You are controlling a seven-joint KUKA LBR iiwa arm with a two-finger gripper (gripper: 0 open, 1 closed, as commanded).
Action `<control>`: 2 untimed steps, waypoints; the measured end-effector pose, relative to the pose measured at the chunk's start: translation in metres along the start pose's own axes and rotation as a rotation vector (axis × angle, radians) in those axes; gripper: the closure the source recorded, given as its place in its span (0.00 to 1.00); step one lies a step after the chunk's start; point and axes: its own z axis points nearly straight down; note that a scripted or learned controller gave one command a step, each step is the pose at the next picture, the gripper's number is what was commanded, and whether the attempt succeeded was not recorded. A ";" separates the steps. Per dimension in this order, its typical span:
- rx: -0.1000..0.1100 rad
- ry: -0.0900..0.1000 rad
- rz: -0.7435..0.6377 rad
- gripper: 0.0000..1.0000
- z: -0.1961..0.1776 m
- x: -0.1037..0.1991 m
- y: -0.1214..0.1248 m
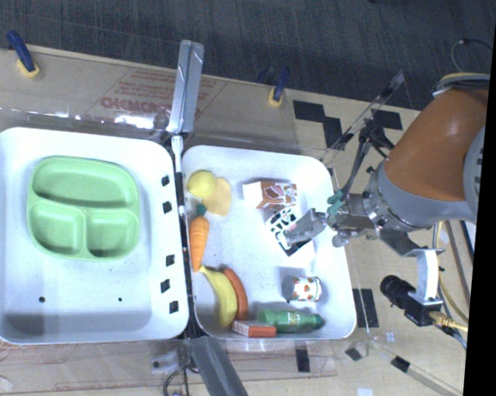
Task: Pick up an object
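Two shallow white bins are seen side by side on the bench. The left bin [3,240] holds a green divided tray [83,207], lying flat in its upper half. The right bin [260,161] holds the loose objects: a yellow lemon-like toy fruit [207,189] at upper left, a toy carrot [198,240] just below it, a banana [220,292] and a reddish sausage-shaped piece [236,290] lying against each other lower down, a green bottle [292,321] on its side along the bottom wall with a small red block [254,329] just beside its left end, a small can with a red-and-white label [305,288] above the bottle, and a brown-and-white carton [272,194] near the upper middle. A black-and-white patterned card or box [285,226] lies just below the carton. The arm [428,161] is seen entering from the right, its orange band over the bin's right rim. The gripper [306,228] is positioned low over the patterned box, at its right edge. Whether the gripper is wide, narrow, or closed on anything cannot be told from this view; no object is visibly lifted.
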 end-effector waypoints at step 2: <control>-0.005 0.002 0.127 0.00 0.188 -0.022 0.107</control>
